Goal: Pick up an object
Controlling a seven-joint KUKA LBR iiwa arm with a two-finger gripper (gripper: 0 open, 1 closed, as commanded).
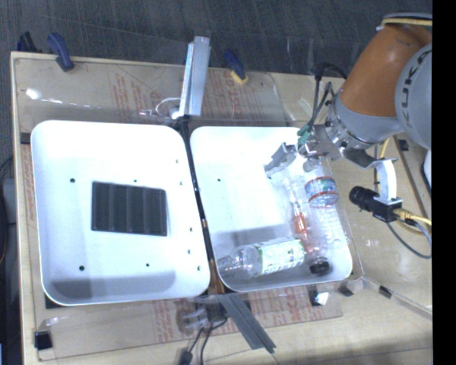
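Your bench (76, 82) carries two shallow white bins side by side; the left bin (53, 158) has a dark ribbed rectangular panel (129, 207) lying flat near its middle. The right bin (228, 173) holds all the loose objects, gathered toward its right and near sides. The arm (380, 74), grey with an orange band, comes in from the right and ends over the far right corner of that bin. A clear plastic bottle with a green-and-white label (264, 257) lies on its side along the near wall. Another clear bottle with a blue-and-red label (323, 200) lies along the right wall, just beside a slim clear tube with orange contents (300, 223). The gripper (313, 149) sits just above the far end of that second bottle; you cannot tell how far its jaws are spread or whether they hold anything.
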